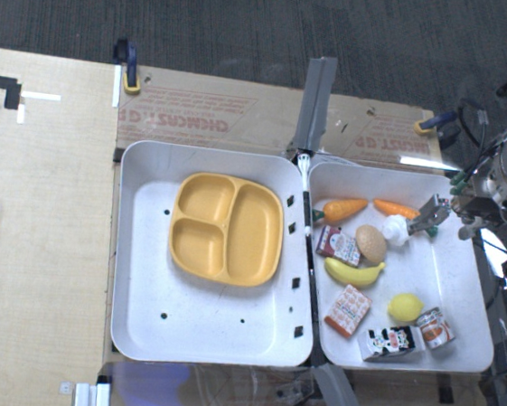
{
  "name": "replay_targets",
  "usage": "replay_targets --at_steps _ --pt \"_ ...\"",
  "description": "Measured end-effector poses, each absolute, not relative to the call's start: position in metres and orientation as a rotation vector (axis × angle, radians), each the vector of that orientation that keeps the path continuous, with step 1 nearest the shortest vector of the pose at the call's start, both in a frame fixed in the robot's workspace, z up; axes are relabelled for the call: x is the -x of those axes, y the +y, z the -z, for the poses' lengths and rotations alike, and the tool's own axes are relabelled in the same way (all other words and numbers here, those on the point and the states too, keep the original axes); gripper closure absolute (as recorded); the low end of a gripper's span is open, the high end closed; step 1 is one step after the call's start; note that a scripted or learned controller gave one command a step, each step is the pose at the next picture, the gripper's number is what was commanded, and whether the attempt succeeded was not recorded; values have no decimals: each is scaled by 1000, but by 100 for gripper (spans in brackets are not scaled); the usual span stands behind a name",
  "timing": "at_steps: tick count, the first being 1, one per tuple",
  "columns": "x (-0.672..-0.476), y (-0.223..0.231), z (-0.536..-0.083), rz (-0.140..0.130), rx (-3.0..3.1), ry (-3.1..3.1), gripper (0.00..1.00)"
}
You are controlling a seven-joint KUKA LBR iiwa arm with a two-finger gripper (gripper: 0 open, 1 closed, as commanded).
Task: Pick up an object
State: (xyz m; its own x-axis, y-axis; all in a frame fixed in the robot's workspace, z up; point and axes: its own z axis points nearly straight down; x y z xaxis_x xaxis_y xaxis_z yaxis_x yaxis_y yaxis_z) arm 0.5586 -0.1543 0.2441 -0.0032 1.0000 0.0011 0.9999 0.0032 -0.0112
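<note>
1. Under the claw (431, 218) lay the right bin (461, 294), a shallow white tray on a pale wooden bench (42, 219), with dark carpet (212, 11) beyond the bench's far edge.
2. Whether the claw's fingers stood apart or together could not be told, and nothing showed between them.
3. Just left of the claw sat a white ball (395, 229), with an orange carrot (395, 207) above it and a second carrot (344, 209) farther left.
4. Left and below were a brown egg-like thing (372, 243), a banana (353, 273) and a small red packet (339, 245).
5. Well below the claw lay a lemon (405, 307), a red-and-white box (348, 310), a small can (435, 328) and a black-and-white carton (390, 341).
6. Far to the left, past the divider (302, 239), the left bin (133, 302) held a yellow sectioned plate (228, 229).
7. Bare white floor lay directly below the claw, along the right bin's right wall.
</note>
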Motion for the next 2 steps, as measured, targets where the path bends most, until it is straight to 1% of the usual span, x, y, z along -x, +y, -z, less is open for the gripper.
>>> replay_targets --at_steps 1,2 --pt "-627 -162 -150 -10 2169 -2262 0" --pt "-645 -183 -88 -7 2071 -2355 0"
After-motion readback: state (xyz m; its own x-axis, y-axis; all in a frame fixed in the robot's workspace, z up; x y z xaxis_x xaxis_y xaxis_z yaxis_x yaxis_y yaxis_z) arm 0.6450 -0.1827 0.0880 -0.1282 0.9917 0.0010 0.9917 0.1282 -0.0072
